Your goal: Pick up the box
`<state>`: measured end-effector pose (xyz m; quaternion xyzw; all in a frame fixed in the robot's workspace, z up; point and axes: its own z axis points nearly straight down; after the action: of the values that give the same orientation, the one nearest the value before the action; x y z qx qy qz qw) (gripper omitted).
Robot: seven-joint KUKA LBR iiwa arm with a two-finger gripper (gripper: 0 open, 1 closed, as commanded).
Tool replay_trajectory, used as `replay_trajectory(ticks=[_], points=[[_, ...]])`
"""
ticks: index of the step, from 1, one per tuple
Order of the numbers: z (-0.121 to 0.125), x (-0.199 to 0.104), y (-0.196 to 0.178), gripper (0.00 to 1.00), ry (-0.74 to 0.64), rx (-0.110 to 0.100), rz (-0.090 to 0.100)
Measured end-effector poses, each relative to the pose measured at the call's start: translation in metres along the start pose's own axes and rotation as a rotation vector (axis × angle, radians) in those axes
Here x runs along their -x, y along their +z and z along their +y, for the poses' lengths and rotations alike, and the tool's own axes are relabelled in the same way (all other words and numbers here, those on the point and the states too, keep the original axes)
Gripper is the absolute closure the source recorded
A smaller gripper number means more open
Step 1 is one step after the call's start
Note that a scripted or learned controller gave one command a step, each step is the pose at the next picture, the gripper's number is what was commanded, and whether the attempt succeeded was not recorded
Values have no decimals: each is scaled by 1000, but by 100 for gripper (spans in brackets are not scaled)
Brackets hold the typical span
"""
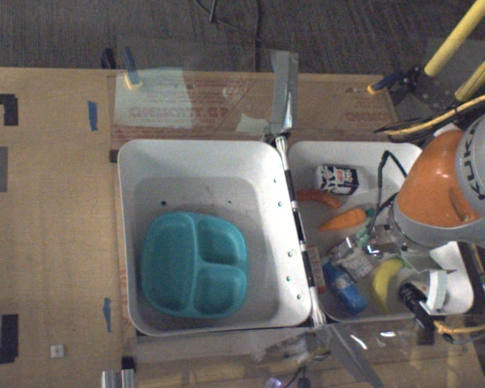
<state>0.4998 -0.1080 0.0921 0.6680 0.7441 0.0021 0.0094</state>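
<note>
— White-and-black box (337, 179) lies at the far end of the right bin (307, 153), just beyond the orange carrot (343, 219).
— And my pincer (364, 245)?
— Hovering nearer than the carrot; I cannot tell its grip.

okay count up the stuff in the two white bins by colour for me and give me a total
Teal: 1, the divided plate in the left bin
Orange: 2, the carrot and a thinner orange stick
Black and white: 1, the small box
Blue: 1, the bottle
Yellow: 1, the banana
Total: 6 that can be made out; the arm covers part of the right bin.
</note>
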Motion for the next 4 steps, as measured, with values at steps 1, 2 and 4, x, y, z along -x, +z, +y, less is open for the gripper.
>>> replay_trajectory(ticks=[1, 2, 4], points=[[4, 62, -30, 0, -70, -13, 10], [61, 13, 1, 0, 6, -2, 6], [-22, 52, -152, 0, 604, -20, 5]])
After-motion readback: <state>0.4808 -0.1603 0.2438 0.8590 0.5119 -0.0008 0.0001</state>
